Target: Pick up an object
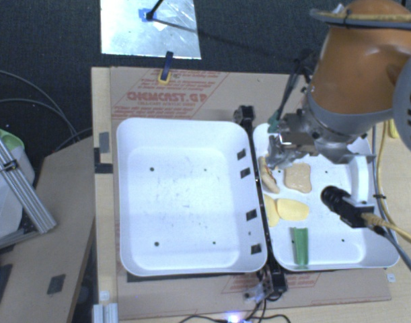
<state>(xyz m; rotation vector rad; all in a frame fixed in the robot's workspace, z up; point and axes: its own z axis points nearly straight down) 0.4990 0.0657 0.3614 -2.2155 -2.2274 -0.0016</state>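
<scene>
The two-finger gripper [280,155] hangs low in the right white bin [340,247], beside a pale tan bread-shaped slice [298,177]; whether it is released or clenched I cannot tell. Best to centre over that slice, clear of the bin's wall and the yellow chip-like piece [292,210]

Two bins side by side: left bin [185,140]; right bin [340,251] holds bread slice [298,177], chip [290,210], stick [299,246] nearest front.
</scene>
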